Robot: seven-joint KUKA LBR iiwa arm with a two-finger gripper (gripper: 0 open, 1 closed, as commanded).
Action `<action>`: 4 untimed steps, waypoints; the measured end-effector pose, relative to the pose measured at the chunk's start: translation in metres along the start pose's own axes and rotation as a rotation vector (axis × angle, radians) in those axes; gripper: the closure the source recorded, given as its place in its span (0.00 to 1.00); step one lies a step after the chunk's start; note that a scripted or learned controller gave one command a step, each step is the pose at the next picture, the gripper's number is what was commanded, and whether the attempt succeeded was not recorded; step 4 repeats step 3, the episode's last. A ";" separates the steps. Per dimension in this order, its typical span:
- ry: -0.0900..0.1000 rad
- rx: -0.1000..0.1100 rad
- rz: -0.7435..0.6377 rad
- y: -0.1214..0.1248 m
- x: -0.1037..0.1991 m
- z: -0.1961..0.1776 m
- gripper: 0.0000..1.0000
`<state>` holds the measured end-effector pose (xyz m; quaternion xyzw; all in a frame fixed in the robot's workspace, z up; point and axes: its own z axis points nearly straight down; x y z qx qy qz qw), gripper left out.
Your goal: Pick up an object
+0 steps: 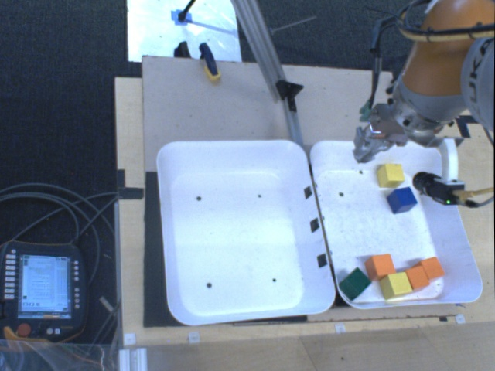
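The arm (445, 49), grey with its orange band, reaches in from the right and hangs over the far part of the right bin (456, 242). Its gripper (367, 149) points down just above the far left corner of this bin, and no object is between it and the bin floor there. How the tool itself stands, wide or narrow, I cannot tell, because the metal parts are too small and blurred from here. Just to the right of the gripper and a little nearer lies a yellow cube (390, 175), apart from the tool. Just beside it, nearer and slightly more to the right, lies a blue cube (401, 199). The other objects are gathered at the near end of the same bin: a dark green block (355, 283) at the near left corner, an orange cube (379, 266) right of it, a second yellow cube (395, 285) touching the orange one on the near side, and two more orange blocks (425, 273) next to it at the right. The left bin (174, 207) stands side by side with the right one. On the floor at the near left lies a control pendant (40, 288) with a lit screen and grey cables.
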<state>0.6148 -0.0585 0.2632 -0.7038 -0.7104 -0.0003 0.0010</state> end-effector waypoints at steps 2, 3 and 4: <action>0.000 0.000 -0.001 -0.045 0.098 0.009 1.00; 0.000 0.002 -0.001 -0.074 0.143 0.023 1.00; 0.000 0.002 -0.001 -0.074 0.143 0.023 1.00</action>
